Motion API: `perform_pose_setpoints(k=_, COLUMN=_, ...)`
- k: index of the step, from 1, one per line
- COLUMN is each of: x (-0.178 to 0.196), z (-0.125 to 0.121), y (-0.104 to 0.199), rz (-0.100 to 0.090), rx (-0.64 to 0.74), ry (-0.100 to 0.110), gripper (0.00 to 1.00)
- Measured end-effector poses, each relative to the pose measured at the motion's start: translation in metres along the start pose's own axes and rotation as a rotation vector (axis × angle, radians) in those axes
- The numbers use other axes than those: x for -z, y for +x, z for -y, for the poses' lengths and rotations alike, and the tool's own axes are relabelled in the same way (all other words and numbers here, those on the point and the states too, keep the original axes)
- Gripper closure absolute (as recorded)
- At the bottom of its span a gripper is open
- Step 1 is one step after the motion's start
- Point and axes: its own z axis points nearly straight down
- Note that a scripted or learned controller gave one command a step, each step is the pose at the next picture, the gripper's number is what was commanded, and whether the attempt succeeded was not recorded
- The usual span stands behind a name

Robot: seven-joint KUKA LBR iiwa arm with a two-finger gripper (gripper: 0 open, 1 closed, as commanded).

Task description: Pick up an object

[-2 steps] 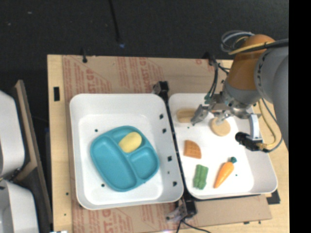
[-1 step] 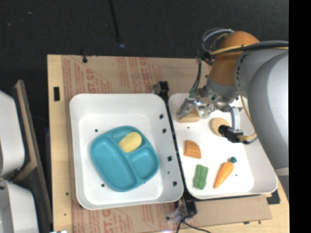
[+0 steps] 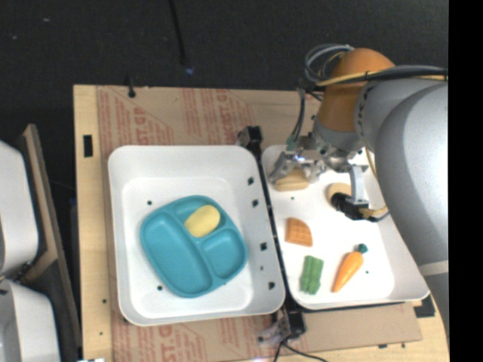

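The claw [image 3: 296, 166] sits low at the right bin's [image 3: 392, 277] far left corner — its state cannot be told. Carrot [image 3: 347, 269], green block [image 3: 310, 273] and orange wedge [image 3: 298, 232] lie nearer the front.

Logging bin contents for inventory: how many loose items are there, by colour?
Blue: 1, divided plate
Yellow: 1, lump on the plate
Orange: 2, wedge, carrot
Green: 1, block
Tan: 1, piece under the gripper
Total: 6
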Motion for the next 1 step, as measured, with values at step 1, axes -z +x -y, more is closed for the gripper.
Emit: perform_pose_setpoints(k=1, x=0.0118, z=-0.0005, y=-0.0015, rz=0.001, rx=-0.001, ry=-0.002, gripper=1.00)
